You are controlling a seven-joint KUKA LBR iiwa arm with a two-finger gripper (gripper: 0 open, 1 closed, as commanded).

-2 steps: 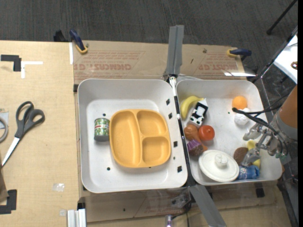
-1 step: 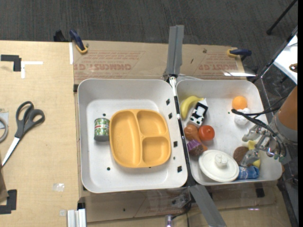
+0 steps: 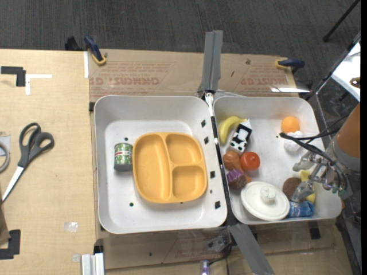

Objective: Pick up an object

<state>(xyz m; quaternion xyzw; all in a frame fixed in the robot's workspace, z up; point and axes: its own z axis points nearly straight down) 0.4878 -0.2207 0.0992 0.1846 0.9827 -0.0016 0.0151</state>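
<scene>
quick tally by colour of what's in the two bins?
Yellow: 2, divided plastic tray, banana
Orange: 1, ball
Red: 1, tomato-like ball
White: 1, round lid
Green: 1, labelled can
Total: 6, clearly identifiable; others too cluttered to tell.

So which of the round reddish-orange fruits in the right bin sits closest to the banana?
The brownish one, just below the banana by the bin divider. The red tomato lies further right, and the orange sits farther still, toward the back.

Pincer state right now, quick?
Pincer: cannot be told from this view. It sits low over the right bin, beside the brown object and the white lid.
</scene>
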